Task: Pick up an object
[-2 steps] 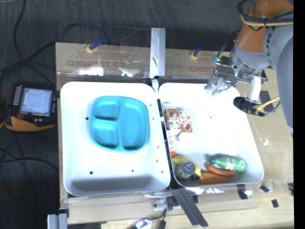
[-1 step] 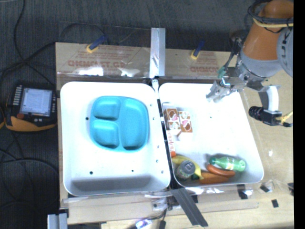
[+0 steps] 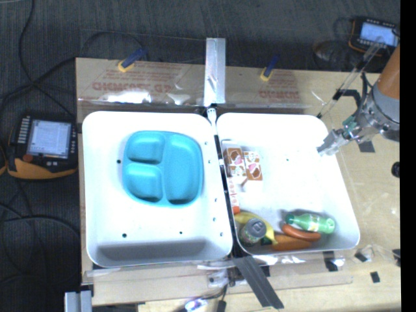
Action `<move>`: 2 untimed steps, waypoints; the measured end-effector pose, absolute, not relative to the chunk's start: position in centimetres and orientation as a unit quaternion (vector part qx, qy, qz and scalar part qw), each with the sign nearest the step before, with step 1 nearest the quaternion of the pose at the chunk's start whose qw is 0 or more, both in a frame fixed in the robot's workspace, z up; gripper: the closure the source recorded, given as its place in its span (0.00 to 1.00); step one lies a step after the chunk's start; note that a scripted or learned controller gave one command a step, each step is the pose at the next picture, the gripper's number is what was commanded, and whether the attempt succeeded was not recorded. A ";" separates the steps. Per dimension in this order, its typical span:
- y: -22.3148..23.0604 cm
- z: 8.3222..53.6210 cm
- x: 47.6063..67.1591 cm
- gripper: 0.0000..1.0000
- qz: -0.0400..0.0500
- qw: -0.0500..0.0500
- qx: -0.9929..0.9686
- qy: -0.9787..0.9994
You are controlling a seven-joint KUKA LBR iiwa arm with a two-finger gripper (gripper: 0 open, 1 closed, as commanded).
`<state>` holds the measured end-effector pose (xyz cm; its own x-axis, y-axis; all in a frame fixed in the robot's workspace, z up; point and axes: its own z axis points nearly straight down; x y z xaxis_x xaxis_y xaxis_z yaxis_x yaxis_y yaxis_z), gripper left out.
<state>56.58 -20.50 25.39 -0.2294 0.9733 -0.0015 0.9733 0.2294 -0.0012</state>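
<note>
The gripper hangs at about three o'clock, over the right bin's upper right rim, and nothing shows between its tips; whether it is parted or closed I cannot tell. Possible objects to pick lie in that bin: a green bottle at five o'clock, touching an orange carrot-like piece just below it, a yellow item with a grey cap beside them, and a patterned card packet near the bin's left wall. The left bin holds a blue divided tray.
</note>
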 end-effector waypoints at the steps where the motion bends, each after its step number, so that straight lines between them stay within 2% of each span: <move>1: -12.1 24.6 60.8 1.00 0.000 0.000 0.649 0.761; 2: -11.5 18.1 59.2 1.00 0.000 -0.001 0.570 0.822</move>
